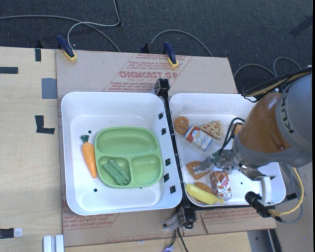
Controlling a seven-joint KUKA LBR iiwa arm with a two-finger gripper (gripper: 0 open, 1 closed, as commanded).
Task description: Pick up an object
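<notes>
My gripper point(214, 161) hangs low over the middle of the right bin point(228, 103), below the arm's orange band. Its tip is right at a small brown toy food piece point(194, 167); whether it touches that piece is unclear. Just behind the gripper lie a small red and white carton point(199, 138), a pizza slice point(212, 128) and a brown ring-shaped pastry point(181, 124). In front of it lie a red wrapped item point(220, 185), a yellow banana point(202, 194) and a brown piece point(202, 186) beside them.
The left bin point(73, 109) holds a green divided plate point(128, 140) with green beans point(115, 171) in one compartment, and an orange carrot point(88, 159) beside it. A black divider point(167, 125) separates the bins. Cables run behind the bench.
</notes>
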